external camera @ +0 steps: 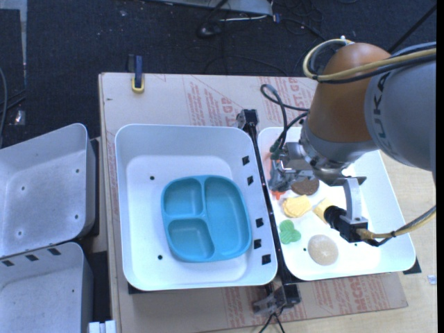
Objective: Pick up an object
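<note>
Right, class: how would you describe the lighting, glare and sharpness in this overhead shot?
Camera view: even, bright light; the left bin looks washed out at its rim; the blue tray casts only a faint shadow; the floor behind is dark; the arm's orange band carries a soft sheen; small items in the right bin look slightly soft.

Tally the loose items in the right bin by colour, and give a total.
Yellow: 2, a large piece and a small piece
Green: 1
Beige: 1
Brown: 1
Orange: 1, a sliver
Total: 6
</note>
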